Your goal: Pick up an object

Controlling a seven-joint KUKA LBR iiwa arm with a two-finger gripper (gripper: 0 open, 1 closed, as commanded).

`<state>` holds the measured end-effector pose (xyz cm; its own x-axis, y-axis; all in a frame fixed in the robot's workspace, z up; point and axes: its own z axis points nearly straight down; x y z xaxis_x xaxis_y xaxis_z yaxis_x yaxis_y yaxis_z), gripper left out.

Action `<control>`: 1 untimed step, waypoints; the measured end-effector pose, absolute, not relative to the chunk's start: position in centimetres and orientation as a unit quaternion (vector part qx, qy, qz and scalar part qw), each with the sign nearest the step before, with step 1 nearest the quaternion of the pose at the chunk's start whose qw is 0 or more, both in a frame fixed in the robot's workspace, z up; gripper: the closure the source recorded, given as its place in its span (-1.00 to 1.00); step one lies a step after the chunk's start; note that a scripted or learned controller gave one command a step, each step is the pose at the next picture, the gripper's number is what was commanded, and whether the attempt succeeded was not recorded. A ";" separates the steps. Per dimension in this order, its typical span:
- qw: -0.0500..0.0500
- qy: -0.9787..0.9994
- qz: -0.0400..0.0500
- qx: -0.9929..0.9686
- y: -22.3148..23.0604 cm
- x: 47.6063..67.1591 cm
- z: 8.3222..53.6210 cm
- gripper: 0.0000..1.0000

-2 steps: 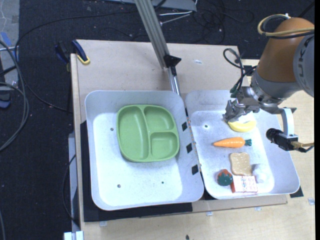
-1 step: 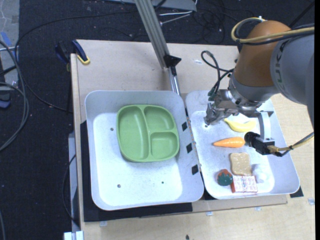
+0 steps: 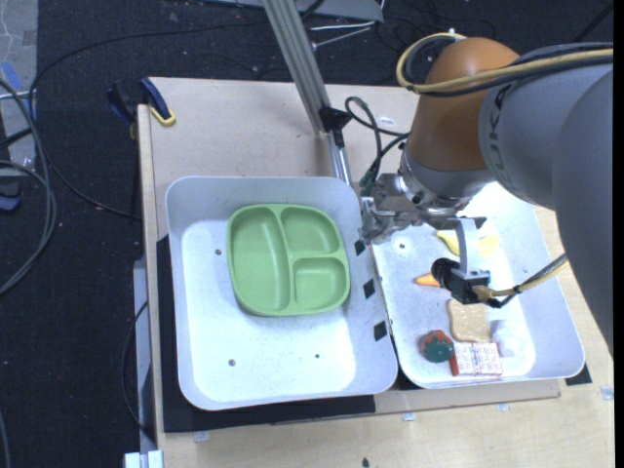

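Observation:
Several small objects lie in the right white bin [image 3: 556, 344]: a yellow piece [image 3: 458, 242], an orange carrot-like piece [image 3: 427, 281], a tan toast slice [image 3: 470, 322], a red and teal toy [image 3: 437, 346] and a red-and-white packet [image 3: 479, 361]. A green divided plate [image 3: 289, 258] rests in the left bin [image 3: 195, 359]. My gripper [image 3: 376, 222] hangs below the orange wrist band [image 3: 458, 76], over the right bin's upper left corner, close to the wall between the bins. It stands up and left of the objects, and I see nothing in it.
A black cable fitting [image 3: 450, 274] hangs over the right bin beside the orange piece. A slanted metal pole [image 3: 297, 47] rises behind the bins. Black clips [image 3: 370, 289] sit along the divide between the bins. The bench edge runs along the front.

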<state>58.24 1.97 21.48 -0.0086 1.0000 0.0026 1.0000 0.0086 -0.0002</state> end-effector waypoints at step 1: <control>0.001 -0.710 0.000 -0.704 6.8 57.7 21.4 1.00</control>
